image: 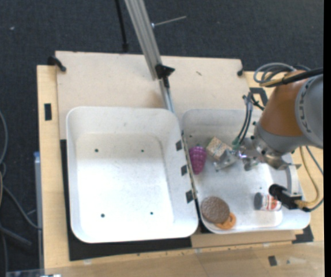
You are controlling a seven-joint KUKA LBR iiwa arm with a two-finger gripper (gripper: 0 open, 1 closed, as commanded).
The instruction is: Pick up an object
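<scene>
Nearest the camera, along the lower edge of the right bin (234, 120), lie a brown disc (214, 209) with an orange piece (229, 221) tucked against its lower right side and, further right, a small bottle with a red band (267, 202) lying on its side. Higher in the same bin, a purple toy (197, 158) rests against the left wall, and a tan block (216, 146) sits just right of it. The left bin (125, 172) occupies the centre left of the frame, and both bins stand on the table (108, 79). The arm (286, 114) enters from the right edge and bends down over the right bin, placing the tool (230, 159) low, just below and to the right of the tan block. Metallic parts of the tool appear to touch or nearly touch the block; contact cannot be confirmed at this resolution. Whether the tool is apart or together cannot be determined, and no object is visibly between its tips. Judged from this layout, the step in hand is the approach or closing phase on the tan block, with nothing lifted yet. The next move calls for centring the tool over the block, closing firmly, then raising straight up clear of the bin walls. The purple toy lies near enough that a sideways drift could nudge it.
</scene>
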